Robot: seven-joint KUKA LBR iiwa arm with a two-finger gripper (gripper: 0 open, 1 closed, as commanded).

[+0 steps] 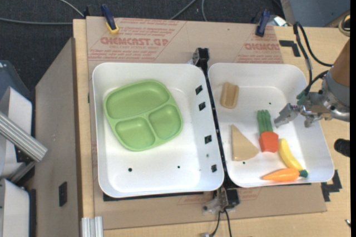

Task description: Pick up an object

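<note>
From above, your claw [290, 115] hangs open and empty over the right bin [311, 144]. The carrot [267, 134] (green top, orange root) lies just to its left; drop squarely astride it before closing.

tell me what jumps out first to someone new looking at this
A bright green divided plate lies alone in the left bin. The right bin holds a cluster of toy food, with an orange carrot near its front edge, and the end effector hovers just above that bin.
</note>
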